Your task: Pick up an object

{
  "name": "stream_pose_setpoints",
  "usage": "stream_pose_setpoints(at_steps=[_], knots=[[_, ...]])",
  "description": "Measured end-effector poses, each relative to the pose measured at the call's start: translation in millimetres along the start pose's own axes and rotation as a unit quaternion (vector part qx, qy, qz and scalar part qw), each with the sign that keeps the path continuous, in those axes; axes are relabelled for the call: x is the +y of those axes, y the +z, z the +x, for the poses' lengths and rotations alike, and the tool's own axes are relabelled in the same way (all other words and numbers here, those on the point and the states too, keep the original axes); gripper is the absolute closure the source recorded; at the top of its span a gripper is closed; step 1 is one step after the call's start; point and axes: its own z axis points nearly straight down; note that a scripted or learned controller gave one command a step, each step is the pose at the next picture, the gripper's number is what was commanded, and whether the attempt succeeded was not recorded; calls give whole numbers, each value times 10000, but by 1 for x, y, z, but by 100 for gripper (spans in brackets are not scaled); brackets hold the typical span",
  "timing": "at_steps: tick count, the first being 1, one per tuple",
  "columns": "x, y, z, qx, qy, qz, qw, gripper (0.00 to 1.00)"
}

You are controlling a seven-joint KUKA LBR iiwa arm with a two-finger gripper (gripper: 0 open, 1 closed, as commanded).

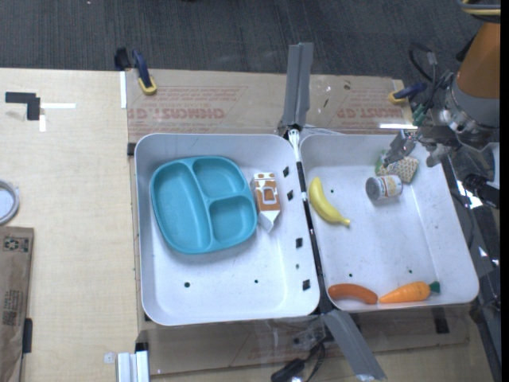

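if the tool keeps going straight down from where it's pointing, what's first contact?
Likely the small beige netted object at the right bin's far edge, directly under the tool; the small metal can lies beside it. Depth is unclear.

You have a pale wooden bench (64,213) spanning the frame. Two white bins, the left bin (163,293) and right bin (445,237), sit on brown cardboard (215,106) at centre. A tape roll (6,203) lies at the left edge.

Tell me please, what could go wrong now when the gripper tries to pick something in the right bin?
The gripper is at the far corner of the right bin, so it may strike the wall. The can lies on its side and could roll away. A small patterned item sits close beside it, so both might be pinched.
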Motion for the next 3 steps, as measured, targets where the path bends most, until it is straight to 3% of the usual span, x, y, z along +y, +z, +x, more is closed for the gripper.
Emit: stream_pose_setpoints(at_steps=[1, 2, 3], knots=[[13, 113, 4, -4, -91, -26, 10000, 0], [7, 85, 16, -2, -98, -25, 9999, 0], [-3, 137, -27, 0, -333, -5, 9994, 0]])
